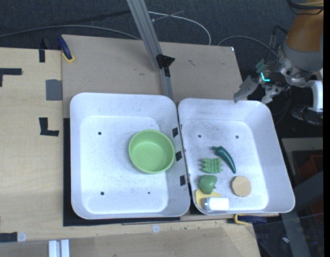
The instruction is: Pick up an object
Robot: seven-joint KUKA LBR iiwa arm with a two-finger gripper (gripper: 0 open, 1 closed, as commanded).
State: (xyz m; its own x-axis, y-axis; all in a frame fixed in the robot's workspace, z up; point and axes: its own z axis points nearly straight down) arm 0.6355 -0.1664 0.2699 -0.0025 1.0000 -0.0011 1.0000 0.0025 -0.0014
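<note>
While the grey arm with its orange band (307, 33) was seen at the upper right, the two-finger gripper (253, 90) was held just outside the far right corner of the right shallow white bin (272, 138), its jaws spread apart with nothing between them. A round light-green plastic bowl (151, 151) was seen upright near the middle of the left shallow white bin (87, 143). Toward the near edge of the right bin, a dark green pepper-shaped toy (225, 158), a ridged light-green piece (210, 165), a rounded green lump (207, 184), a tan round disc (241, 186) and a small white block (217, 203) were clustered close together.
</note>
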